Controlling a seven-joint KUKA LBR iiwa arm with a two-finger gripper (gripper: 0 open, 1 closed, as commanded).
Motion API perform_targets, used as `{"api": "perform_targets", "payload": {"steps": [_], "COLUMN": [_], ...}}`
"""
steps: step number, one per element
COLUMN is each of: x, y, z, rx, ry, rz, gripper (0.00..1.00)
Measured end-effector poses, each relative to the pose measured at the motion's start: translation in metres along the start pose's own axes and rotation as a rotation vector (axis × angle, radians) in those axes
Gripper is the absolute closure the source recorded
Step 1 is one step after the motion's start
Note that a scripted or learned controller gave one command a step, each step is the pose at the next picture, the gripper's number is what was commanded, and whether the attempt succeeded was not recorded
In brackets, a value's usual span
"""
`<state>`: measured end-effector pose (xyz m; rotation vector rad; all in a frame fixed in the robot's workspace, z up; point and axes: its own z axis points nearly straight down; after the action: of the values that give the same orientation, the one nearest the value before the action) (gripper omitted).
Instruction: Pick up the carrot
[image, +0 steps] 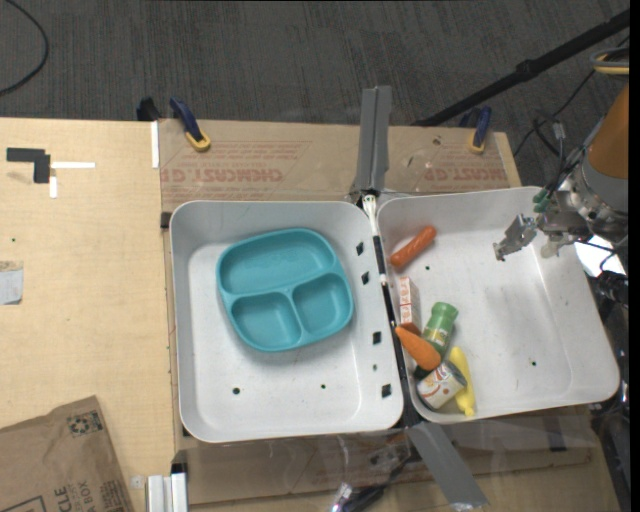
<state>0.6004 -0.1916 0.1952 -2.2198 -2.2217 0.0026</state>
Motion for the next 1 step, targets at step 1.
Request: {"api": "perform_targets", "payload": {"steps": [1], "x": [0.0275], "y": [0.0383], "z": [-0.0328], "rx": [0.0], "ry": [-0.002], "rz": [0.375], "gripper": [0.0]}}
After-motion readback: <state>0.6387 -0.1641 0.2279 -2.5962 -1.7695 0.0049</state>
